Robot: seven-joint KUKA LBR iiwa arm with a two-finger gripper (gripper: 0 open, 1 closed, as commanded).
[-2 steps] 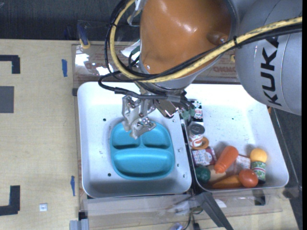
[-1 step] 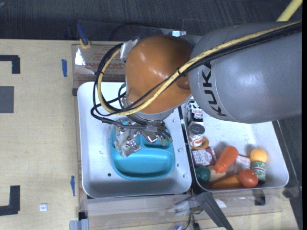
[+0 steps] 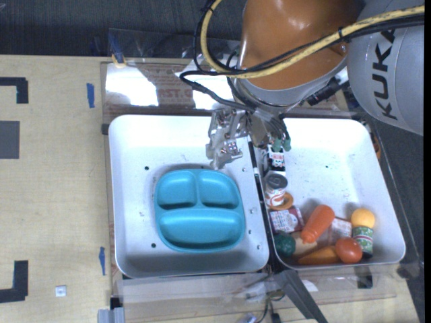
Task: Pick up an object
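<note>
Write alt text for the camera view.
A grey and orange arm's gripper hangs over the left bin, just above a blue divided tray. The right bin holds toy food, including a carrot and tomato.

- You get bright, even overhead light; the white bins [image 3: 135, 180] look nearly washed out.
- Glare flares on the clear plastic sheet [image 3: 138, 86] (upper left) and the orange band [image 3: 289, 25].
- Soft shadow rings the blue tray [image 3: 199, 209].
</note>
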